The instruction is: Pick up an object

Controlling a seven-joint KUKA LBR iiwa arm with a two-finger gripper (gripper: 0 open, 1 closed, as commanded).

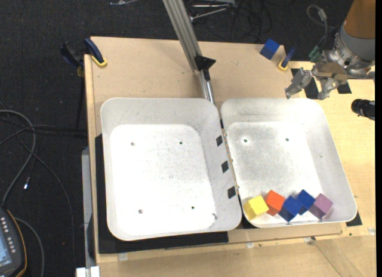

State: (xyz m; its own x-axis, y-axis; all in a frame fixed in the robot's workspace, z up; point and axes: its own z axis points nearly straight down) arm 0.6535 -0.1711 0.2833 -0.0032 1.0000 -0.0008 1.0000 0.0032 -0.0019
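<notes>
Several small cubes are bunched along the near edge of the right bin (280,150): a yellow cube (256,206), an orange cube (274,200), two blue cubes (290,209) (305,198) and a purple cube (322,205). My gripper (310,86) hangs over the far right corner of that bin, well away from the cubes. Its fingers are spread open and nothing sits between them.
The left bin (158,168) lies beside the right one. A lone blue cube (270,48) rests on the wooden bench behind the right bin, next to a yellow-tipped clamp (285,59). A slanted metal pole (182,22) crosses above the bins' far edge.
</notes>
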